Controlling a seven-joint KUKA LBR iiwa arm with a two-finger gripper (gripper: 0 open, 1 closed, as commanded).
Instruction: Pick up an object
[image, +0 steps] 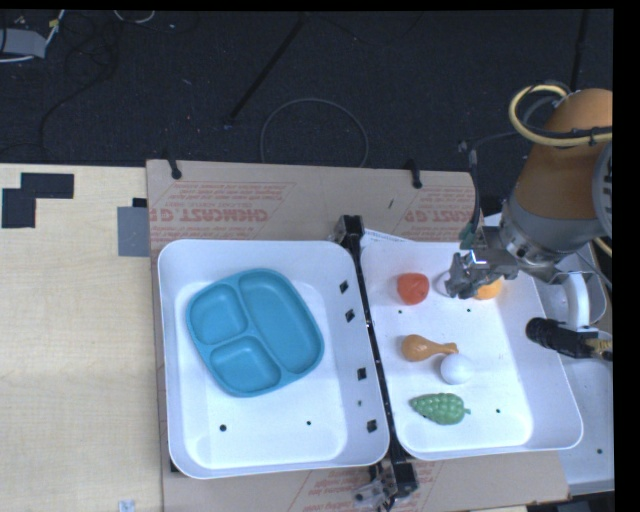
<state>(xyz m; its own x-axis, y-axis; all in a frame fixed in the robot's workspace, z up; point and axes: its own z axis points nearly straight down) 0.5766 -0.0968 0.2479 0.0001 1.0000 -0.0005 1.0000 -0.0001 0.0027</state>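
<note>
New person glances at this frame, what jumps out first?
Probably the blue divided plate, lying alone in the left bin. Next, the grey and orange arm at the right, its gripper low over the far side of the right bin, beside an orange object and near a red one. Closer to the camera lie a toy drumstick, a white ball and a green bumpy piece.

I see a blue divided plate (256, 331) in the left bin (190, 440), brown cardboard (300, 205) beneath both bins, and what may be cables (315, 125) behind the desk (70, 350)
</note>
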